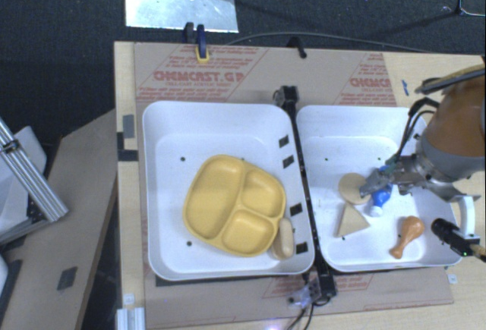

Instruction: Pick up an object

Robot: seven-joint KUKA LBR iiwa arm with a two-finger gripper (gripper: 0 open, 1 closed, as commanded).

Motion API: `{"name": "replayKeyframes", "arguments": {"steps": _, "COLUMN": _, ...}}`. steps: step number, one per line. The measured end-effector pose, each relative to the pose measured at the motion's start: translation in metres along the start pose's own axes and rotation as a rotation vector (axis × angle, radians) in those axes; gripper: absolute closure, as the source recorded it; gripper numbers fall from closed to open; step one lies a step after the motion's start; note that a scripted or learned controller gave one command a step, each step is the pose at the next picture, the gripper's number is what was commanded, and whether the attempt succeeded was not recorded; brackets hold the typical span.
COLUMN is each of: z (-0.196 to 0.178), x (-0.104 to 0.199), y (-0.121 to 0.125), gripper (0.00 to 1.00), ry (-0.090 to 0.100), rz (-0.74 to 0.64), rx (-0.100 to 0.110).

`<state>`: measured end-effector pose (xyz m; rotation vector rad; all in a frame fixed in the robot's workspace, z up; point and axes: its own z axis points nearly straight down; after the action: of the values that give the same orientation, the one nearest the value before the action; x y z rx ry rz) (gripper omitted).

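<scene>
The toy drumstick [407, 234] looks light and rigid, best pinched at its narrow shank; the gripper's [380, 188] opening cannot be told.

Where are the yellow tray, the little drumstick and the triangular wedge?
yellow tray [228, 199]: camera view, middle of the tray.
drumstick [408, 232]: camera view, on its rounded meaty end.
wedge [352, 221]: camera view, centre of its flat face.

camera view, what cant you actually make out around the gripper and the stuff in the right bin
- Gripper: small and blurred in the camera view; open or shut is unclear, and so is any contact with the blue object.
- Blue object: partly covered by the gripper, identity unclear.
- Arm: cut off by the right edge.
- Right bin: its right side is hidden under the arm.
</scene>
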<state>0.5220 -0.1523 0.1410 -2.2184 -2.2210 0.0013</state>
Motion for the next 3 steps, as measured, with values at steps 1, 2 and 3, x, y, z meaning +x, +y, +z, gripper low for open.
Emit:
{"name": "replayKeyframes", "arguments": {"steps": 1, "z": -0.013, "x": -0.001, "y": 0.001, "gripper": 1.0, "ry": -0.002, "rz": -0.001, "rx": -0.005}}
{"name": "replayKeyframes", "arguments": {"steps": 2, "z": -0.069, "x": -0.008, "y": 0.011, "gripper": 1.0, "ry": -0.004, "rz": -0.002, "rx": -0.01}}
{"name": "replayKeyframes", "arguments": {"steps": 3, "z": -0.061, "x": -0.008, "y": 0.011, "gripper": 1.0, "ry": -0.002, "rz": -0.001, "rx": -0.004}}
